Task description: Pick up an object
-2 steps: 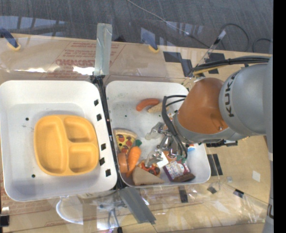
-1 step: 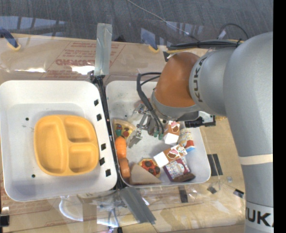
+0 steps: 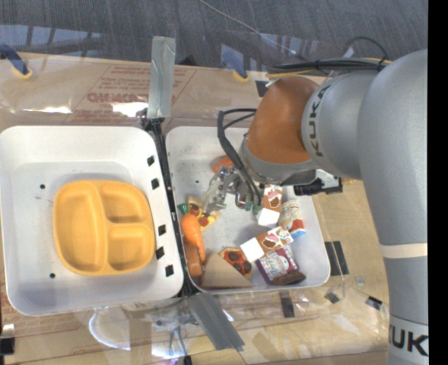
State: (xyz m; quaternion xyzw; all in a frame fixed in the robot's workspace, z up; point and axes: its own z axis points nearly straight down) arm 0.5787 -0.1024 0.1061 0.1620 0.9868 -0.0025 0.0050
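Observation:
My gripper (image 3: 230, 191) hangs over the middle of the right bin (image 3: 176, 152), below the orange wrist band. Its metal fingers point down and left toward a small yellow and brown toy (image 3: 199, 210) and appear spread, with nothing between them. An orange carrot (image 3: 192, 238) lies along the bin's left wall. A brown slice-shaped toy (image 3: 230, 268) sits at the front. Several small packaged items (image 3: 278, 238) crowd the bin's right half, partly hidden by the arm.
The left bin (image 3: 26, 158) holds a yellow divided tray (image 3: 102, 225). A black divider (image 3: 163, 196) runs between the bins. The grey arm (image 3: 383, 128) covers the right bin's far right corner. Taped cardboard (image 3: 87, 86) lies behind the bins.

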